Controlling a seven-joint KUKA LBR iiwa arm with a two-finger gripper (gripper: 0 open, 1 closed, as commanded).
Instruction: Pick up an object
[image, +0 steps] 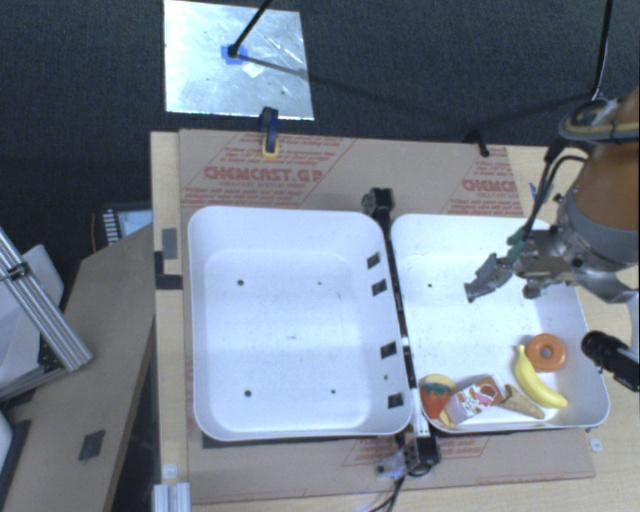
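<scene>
Two shallow white bins sitting side by side on the worktop, a flat brown board printed with red lettering. Both moulded in smooth, matte plastic with rounded corners and low walls; small dark dots marking the floors. Left bin showing a bare white floor. Right bin holding a cluster of items along its near edge: a curved yellow banana, glossy and plastic-looking; an orange ring-shaped piece lying just beside the banana's upper end, apparently touching it; a rounded red-orange item with a yellow top at the near left corner; a flat printed packet in white and red lying next to it; a tan, wedge-shaped piece resting between packet and banana. Dark clips running down the seam between the bins. Claw hanging over the middle of the right bin, grey and metallic, pointing left, well apart from the cluster. Nothing lying between its tips; spread or pressed together — cannot tell from this slant. Crinkled silvery sheet lying beyond the worktop on dark carpet.
</scene>
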